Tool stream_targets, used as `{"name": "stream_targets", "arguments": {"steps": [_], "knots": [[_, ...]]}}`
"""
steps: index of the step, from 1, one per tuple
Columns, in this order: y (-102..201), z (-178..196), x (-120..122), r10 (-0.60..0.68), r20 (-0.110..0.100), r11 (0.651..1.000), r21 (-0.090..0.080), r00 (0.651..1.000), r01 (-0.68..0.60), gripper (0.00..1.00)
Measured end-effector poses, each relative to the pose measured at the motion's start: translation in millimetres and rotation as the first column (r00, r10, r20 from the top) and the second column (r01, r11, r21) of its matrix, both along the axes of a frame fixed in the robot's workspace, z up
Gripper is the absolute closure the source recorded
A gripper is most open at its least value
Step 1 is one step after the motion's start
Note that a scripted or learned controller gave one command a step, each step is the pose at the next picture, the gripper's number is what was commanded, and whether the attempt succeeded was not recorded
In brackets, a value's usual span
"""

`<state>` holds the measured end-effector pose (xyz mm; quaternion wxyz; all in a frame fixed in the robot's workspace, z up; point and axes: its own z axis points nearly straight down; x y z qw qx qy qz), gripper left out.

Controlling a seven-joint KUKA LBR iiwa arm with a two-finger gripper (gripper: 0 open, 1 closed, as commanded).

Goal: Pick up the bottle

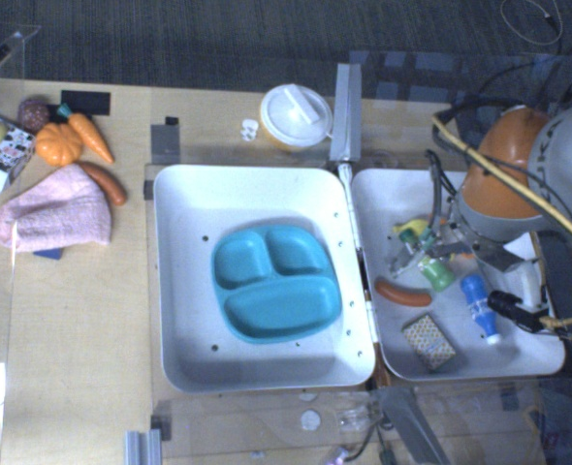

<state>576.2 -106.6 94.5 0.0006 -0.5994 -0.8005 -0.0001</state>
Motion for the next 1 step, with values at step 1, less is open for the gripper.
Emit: {"name": "stream_targets", "arguments": {"steps": [1], "knots": [[1.1,9.0,0.3,0.002,-0.001,1.000,0.001,1.000,-0.002,1.00]]}}
